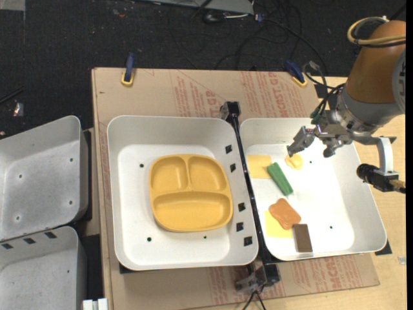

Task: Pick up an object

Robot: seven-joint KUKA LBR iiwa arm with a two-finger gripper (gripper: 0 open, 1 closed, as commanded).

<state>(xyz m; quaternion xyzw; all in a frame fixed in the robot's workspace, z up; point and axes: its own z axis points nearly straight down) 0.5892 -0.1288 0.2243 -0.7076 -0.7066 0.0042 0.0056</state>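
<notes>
Nearest the camera, at the bench's (161, 86) front edge, a black clamp (258, 278) sits between the two bins. By size, the brown bench board comes first, carrying two shallow white bins side by side. Inside the left bin (122, 141) lies a yellow divided plate (191, 193), flat and roughly centred, three compartments facing up. Several smaller things lie in the right bin (342, 192), toward its left half. A pale yellow flat piece (258, 165) lies near the bin's left wall, toward the back. A green block (280, 178) lies tilted just beside it, overlapping its front corner. An orange piece (284, 213) rests on another pale yellow patch (276, 228) toward the front of the bin, and a dark brown block (302, 237) touches the orange piece's front end, close to the bin's front wall. A small yellow piece (295, 161) lies near the back of the bin.

From the bench's right edge the grey arm (377, 70) with its orange band reaches over the right bin's back-right part. Its jaws (314, 145) stand apart, with nothing between them; the left finger (298, 141) hangs just above the small yellow piece, though contact cannot be told. Two blue-and-yellow clips (128, 70) grip the bench's back edge.
</notes>
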